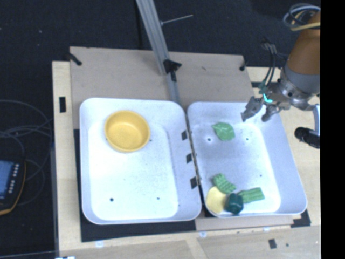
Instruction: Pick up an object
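No readable text, label, brand, number or sign is seen anywhere. The two white bins (135,161) are unmarked, and nothing is printed on the yellow bowl (127,130) or the green pieces (223,131). A handheld device (9,185) with a lit bluish screen is seen at the far left edge, but whatever is displayed on it is too small and blurred to be read. The counter (62,144) surface carries small dark marks, none legible as writing.
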### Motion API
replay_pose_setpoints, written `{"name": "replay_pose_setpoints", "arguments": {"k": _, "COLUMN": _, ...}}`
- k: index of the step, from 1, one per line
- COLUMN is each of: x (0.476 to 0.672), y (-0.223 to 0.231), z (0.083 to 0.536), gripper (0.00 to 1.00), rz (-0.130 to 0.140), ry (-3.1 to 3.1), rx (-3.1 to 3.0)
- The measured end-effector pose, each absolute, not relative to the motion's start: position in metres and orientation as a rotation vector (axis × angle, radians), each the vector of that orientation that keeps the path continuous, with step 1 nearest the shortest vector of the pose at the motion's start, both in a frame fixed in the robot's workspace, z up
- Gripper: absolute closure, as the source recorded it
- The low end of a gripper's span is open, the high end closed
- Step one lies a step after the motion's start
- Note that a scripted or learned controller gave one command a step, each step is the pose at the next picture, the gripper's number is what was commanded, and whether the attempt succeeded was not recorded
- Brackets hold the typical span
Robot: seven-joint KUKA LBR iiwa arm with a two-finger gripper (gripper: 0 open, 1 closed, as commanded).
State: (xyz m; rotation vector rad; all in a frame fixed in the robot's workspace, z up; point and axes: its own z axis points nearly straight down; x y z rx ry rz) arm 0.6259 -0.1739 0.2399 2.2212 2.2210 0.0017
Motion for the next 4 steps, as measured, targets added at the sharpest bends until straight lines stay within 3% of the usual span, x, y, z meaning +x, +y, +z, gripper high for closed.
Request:
{"name": "replay_pose_setpoints", "arguments": {"k": 1, "x": 0.626, "y": -0.174, "z": 0.24, "gripper": 0.0, "rz": 0.002, "ry": 2.221, "rx": 2.221}}
{"name": "replay_pose_setpoints", "arguments": {"k": 4, "x": 0.628, "y": -0.179, "z": 0.099, "gripper": 0.0, "rz": -0.004, "ry": 2.222, "rx": 2.223}}
